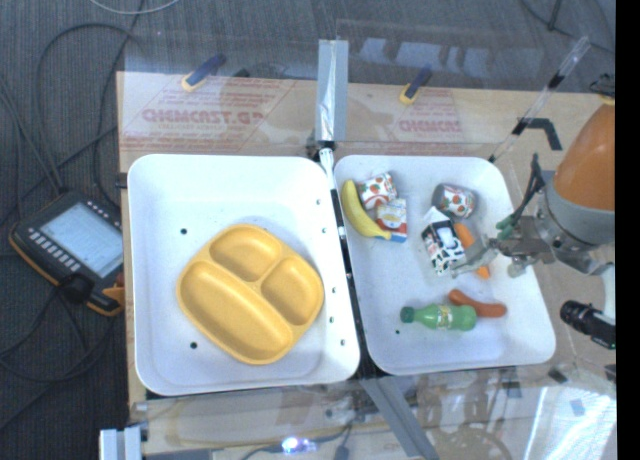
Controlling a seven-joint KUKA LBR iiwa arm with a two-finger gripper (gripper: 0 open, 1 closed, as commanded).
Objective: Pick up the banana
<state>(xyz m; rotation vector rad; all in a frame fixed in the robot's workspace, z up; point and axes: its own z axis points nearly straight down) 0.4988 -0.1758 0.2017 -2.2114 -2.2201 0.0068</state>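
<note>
The banana point(358, 211) is yellow and curved. It lies in the right bin point(520, 343) along its left wall, at the back. My gripper point(492, 251) hovers over the right side of that bin, beside a black-and-white carton point(439, 246), well to the right of the banana. The grey arm with its orange band point(590, 173) comes in from the right. Nothing of the banana is near the gripper.
Two crumpled red-and-white packets point(385, 200) touch the banana's right side. A dented can point(453, 200), a green bottle point(440, 317) and orange carrot-like pieces point(478, 304) share the right bin. The left bin point(160, 198) holds a yellow divided plate point(252, 293).
</note>
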